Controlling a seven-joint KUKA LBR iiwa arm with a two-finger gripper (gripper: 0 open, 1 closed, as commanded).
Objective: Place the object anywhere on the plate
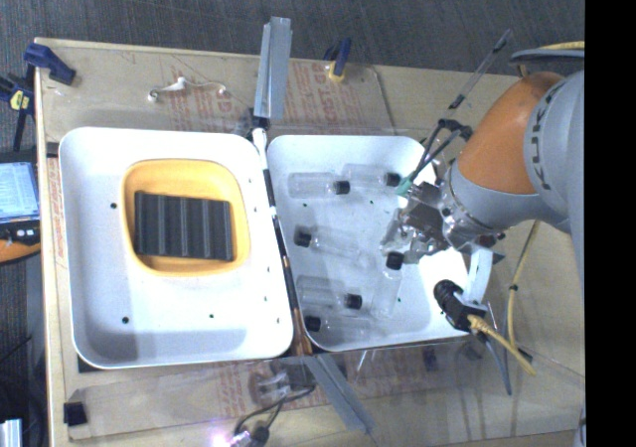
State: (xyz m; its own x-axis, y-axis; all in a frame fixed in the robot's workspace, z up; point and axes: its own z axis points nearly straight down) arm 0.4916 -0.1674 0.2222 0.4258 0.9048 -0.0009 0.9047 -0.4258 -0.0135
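You see a grey arm (556, 152) with an orange band (507, 142), black cables, and a yellow cable (512, 321).

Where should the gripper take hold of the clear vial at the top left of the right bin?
Grip the vial across its clear body, coming straight down. It lies flat, with its black cap pointing right, so the long sides are free, and no other vial touches it.

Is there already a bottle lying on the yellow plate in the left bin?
No. The plate carries just a dark ribbed rack, while the clear bottles lie in the right bin.
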